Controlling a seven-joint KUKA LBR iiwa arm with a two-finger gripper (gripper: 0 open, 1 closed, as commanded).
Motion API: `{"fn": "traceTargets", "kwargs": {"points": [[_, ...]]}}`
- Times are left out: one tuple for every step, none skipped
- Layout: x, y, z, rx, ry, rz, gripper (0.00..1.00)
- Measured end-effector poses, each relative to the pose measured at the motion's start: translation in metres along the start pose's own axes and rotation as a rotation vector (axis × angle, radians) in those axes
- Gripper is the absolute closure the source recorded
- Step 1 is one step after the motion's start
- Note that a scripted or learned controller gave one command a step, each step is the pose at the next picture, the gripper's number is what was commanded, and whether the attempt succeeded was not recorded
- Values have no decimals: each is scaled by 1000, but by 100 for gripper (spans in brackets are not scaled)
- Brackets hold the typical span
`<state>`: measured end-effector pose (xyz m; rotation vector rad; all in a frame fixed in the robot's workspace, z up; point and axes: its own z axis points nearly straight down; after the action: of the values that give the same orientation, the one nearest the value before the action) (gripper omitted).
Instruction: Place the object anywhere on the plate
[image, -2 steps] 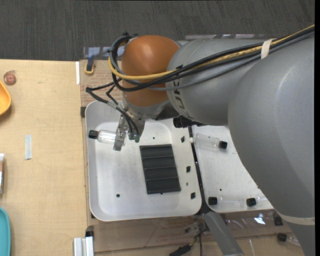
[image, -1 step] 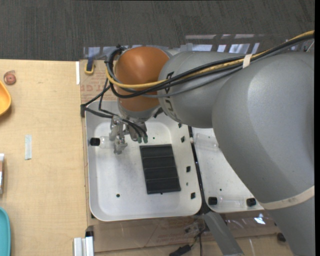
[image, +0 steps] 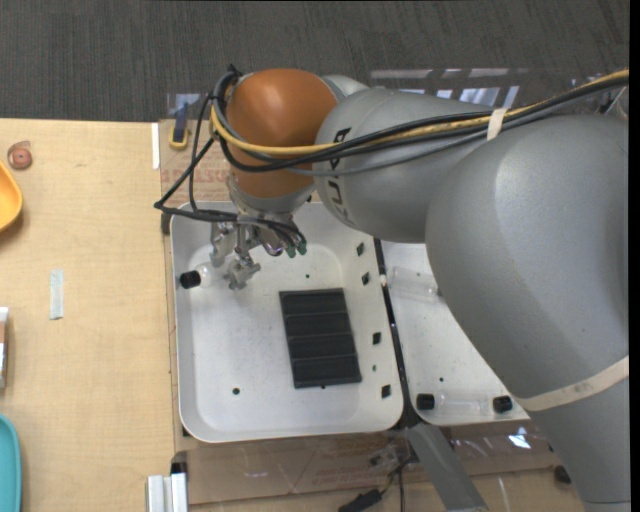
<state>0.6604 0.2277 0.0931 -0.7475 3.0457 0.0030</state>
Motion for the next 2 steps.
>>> {"fn": "traceTargets", "kwargs": {"points": [[0,1,0,-2,-1,-729,100],[5,-13,-244,-1,-1,-668,100]]}}
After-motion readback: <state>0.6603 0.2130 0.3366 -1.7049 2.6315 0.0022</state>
